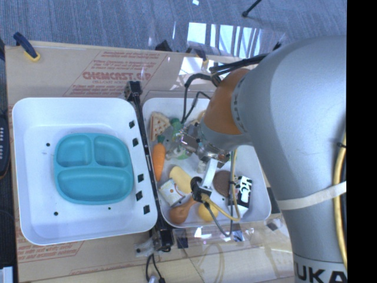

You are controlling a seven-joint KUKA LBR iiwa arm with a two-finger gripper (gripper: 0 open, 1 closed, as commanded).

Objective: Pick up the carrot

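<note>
Carrot (158,159) lies in the right bin (260,207), lengthwise along its left wall, green top toward the far end. My pincer (187,139) hangs over the bin's middle, just right of the carrot. My own wrist hides it, so I cannot tell whether it is wide or narrow. A yellow piece (180,179), possibly a banana, sits near-right of the carrot. The left bin (29,158) holds a teal divided plate (92,167).

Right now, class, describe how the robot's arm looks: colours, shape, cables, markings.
The arm is a bulky, rounded grey shell with an orange band above the wrist. Black cables loop beside that band, and black KUKA lettering marks the shell.
</note>
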